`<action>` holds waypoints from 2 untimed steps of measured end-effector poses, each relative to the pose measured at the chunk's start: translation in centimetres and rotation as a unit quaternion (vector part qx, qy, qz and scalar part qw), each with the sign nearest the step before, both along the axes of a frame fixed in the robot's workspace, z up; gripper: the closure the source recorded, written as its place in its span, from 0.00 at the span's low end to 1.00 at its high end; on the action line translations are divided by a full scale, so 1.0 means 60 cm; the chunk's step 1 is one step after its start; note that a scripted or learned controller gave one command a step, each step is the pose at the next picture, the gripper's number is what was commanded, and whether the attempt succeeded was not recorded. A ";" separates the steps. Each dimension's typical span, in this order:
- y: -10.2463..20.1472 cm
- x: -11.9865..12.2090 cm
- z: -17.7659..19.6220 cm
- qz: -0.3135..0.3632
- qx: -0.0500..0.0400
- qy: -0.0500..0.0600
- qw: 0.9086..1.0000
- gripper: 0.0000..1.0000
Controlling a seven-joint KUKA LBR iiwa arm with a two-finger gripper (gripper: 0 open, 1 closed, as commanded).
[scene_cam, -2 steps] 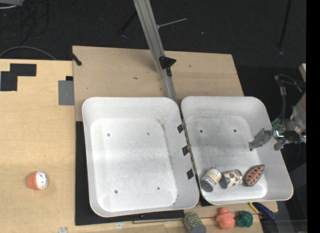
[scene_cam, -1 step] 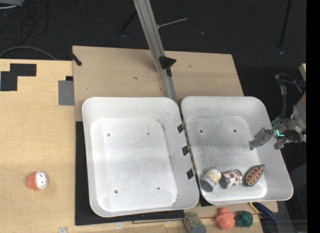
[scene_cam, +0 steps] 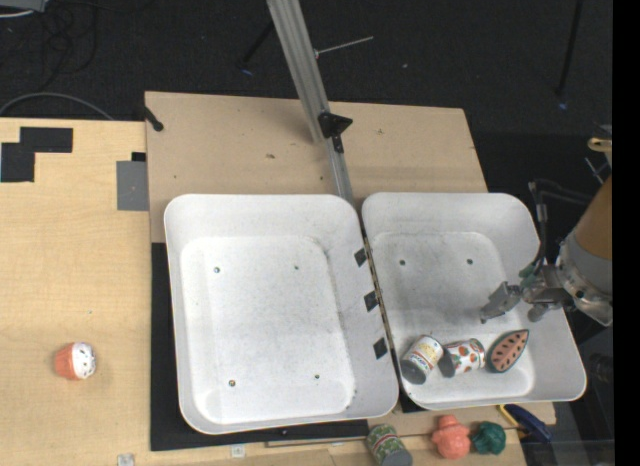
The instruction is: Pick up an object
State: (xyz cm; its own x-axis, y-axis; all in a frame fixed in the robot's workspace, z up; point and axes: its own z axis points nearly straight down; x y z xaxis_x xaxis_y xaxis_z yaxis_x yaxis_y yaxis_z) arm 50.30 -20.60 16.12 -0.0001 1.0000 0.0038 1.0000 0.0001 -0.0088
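Three small items crowd the right bin's (scene_cam: 450,216) near edge. End effector (scene_cam: 508,299) hovers just above them; I cannot tell its state.

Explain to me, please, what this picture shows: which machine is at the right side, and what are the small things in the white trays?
One camera looks down at a slant on a bench with two shallow white bins. The machine at the right is a robot arm; its pincer hangs over the right bin. Whether it grips anything is unclear. In that bin's near corner lie a small can, a red-patterned can and a red oval object. The left bin is beside it. Outside the bins lie a round orange toy, another can, and a pink and a green lump.
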 end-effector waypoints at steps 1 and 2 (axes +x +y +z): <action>0.002 -0.010 -0.106 0.000 0.000 0.000 1.000 0.00; 0.003 -0.010 -0.115 -0.001 -0.001 -0.003 1.000 0.00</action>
